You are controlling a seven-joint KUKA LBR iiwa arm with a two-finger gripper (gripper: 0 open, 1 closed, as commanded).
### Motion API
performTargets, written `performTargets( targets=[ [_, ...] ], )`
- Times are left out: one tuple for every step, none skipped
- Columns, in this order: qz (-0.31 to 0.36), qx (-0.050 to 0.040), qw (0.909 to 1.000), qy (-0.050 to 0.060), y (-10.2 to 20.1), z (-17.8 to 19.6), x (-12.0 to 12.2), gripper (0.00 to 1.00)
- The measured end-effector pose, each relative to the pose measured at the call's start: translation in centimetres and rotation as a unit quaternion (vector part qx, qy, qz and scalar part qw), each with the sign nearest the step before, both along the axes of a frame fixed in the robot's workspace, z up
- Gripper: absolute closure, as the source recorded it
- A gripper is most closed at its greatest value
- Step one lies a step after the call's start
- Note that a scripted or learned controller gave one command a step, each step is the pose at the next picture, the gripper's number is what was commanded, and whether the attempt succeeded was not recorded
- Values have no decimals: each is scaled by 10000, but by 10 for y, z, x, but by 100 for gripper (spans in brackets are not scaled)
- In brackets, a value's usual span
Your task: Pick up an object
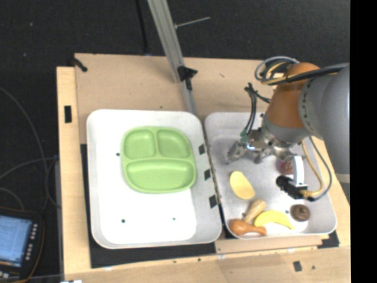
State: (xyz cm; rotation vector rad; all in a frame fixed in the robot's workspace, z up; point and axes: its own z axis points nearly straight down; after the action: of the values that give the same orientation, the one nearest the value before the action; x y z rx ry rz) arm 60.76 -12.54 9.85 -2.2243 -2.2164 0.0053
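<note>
My gripper (244,153) hangs low over the upper left part of the right bin (321,232), with its fingers spread and only bare bin floor between them. Just below it lies a yellow oval slice (241,185). Farther toward the front edge are a beige piece (254,209), a yellow banana (275,219) and an orange item (247,228). A brown round item (300,211) lies at the front right. A dark red item (286,165) sits to the right of the gripper, partly behind the arm's cables.
The left bin (106,217) holds a green divided plate (159,160). A slanted metal pole (168,34) rises behind the bins. The grey arm with its orange band (288,105) covers the right bin's upper right corner. A black cable end (287,185) hangs over that bin.
</note>
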Motion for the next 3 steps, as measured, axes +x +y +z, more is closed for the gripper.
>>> performTargets(
  targets=[
    [-32,-1,10000,-36,-1,14,2,100],
    [-15,-5,10000,-54,-8,77,8,100],
    [15,-6,10000,-59,-10,141,4,100]
  ],
)
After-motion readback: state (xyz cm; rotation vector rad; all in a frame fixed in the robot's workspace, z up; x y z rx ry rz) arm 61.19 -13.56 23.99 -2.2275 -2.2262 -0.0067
